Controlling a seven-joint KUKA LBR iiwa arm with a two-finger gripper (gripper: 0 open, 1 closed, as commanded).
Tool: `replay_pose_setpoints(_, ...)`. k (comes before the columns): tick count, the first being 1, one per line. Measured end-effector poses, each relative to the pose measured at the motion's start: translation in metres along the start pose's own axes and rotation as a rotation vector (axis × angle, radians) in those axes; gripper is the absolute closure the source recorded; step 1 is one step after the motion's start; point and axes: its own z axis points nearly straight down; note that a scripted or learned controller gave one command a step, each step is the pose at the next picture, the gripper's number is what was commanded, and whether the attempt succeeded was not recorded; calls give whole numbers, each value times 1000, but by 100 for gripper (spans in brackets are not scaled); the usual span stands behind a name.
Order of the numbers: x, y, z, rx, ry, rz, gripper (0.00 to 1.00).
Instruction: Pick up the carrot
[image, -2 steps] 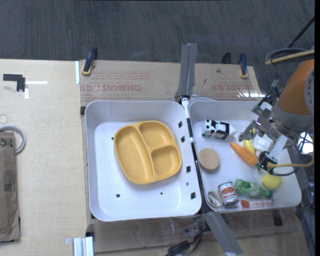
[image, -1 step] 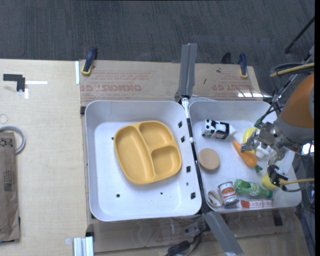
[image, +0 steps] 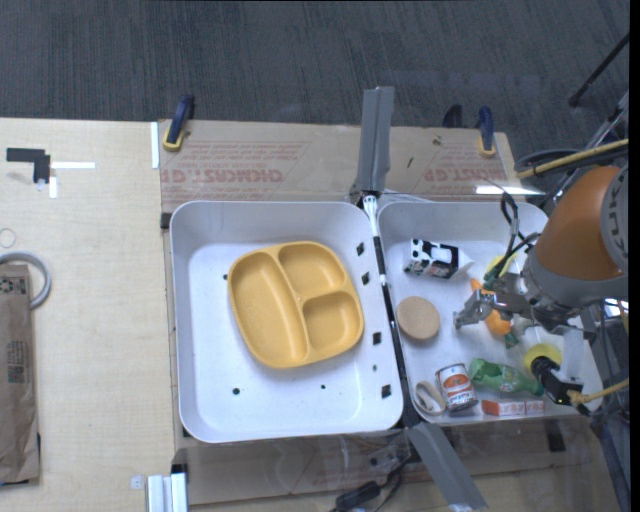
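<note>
Nearest, a small red-labelled tin can (image: 456, 386) lies at 6 o'clock in the right white bin (image: 436, 222). Farther, at 3 o'clock, the two-finger gripper (image: 490, 312) pinches the orange carrot (image: 497, 321). Farthest, a black-and-white cow toy (image: 432, 259) sits at 12 o'clock.

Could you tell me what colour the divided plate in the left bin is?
The divided plate is yellow, seen in the camera view.

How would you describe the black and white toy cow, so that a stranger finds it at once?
Look in the right white bin, the one next to the bin with the yellow divided plate. The toy cow lies near its far edge, above the round tan disc. Nothing else there is patched black and white.
</note>
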Motion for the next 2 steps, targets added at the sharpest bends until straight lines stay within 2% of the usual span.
replay_pose_setpoints(1,30,-6,0,0,0,32,0)
replay_pose_setpoints(2,28,-7,-8,2,-1,36,100)
